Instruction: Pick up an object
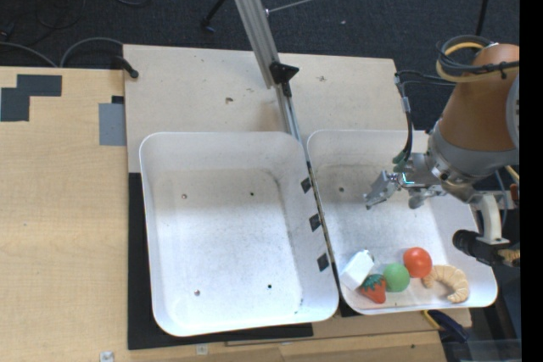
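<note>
White plastic, smooth and faintly speckled with dark flecks, forms two shallow bins with rounded corners that sit side by side on a pale wooden desk (pixel 59 208). The left bin (pixel 221 233) has a flat floor and a raised rim. The right bin (pixel 373 174) holds a small cluster of toy foods along its near edge: a white block-shaped piece (pixel 357 267), a red strawberry with a green top (pixel 374 289) just beside it, a round green ball-like fruit (pixel 396 276), a glossy red tomato (pixel 417 260), and a tan, curved croissant (pixel 450 281) lying near the right corner. These pieces lie close together, some touching. Reaching in from the right, the grey arm with its orange band (pixel 484 106) carries a metallic pincer (pixel 382 189) that hangs over the bare middle of the right bin, well apart from the toys. Its slim fingers look spread a little, with nothing between them. A ribbed aluminium bar (pixel 254 21) slants down from the top toward the seam between the bins, where small black clips (pixel 314 220) line the edge.
</note>
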Controlling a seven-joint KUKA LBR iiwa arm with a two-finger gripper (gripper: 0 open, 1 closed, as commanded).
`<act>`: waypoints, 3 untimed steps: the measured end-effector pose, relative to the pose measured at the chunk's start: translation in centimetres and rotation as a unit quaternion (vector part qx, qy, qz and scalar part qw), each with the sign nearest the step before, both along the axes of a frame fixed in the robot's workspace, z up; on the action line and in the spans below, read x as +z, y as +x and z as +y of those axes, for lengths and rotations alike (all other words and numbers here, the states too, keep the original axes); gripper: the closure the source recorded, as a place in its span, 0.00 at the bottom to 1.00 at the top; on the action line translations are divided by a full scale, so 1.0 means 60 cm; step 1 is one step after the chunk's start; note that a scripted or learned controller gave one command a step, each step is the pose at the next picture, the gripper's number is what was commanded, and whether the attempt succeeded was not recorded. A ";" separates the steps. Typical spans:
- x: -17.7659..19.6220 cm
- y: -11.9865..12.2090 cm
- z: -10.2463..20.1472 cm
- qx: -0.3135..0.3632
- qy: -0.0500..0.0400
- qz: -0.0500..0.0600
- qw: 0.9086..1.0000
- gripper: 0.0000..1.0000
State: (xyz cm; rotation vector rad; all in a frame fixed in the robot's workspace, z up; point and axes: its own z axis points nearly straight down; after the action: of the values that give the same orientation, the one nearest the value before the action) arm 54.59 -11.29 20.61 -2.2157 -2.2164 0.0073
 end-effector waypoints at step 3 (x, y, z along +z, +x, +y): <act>-0.183 -0.015 0.014 -0.001 0.000 0.000 1.000 0.00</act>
State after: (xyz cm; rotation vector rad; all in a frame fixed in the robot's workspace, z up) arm 53.69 -10.45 9.66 -2.2170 -2.2142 0.0080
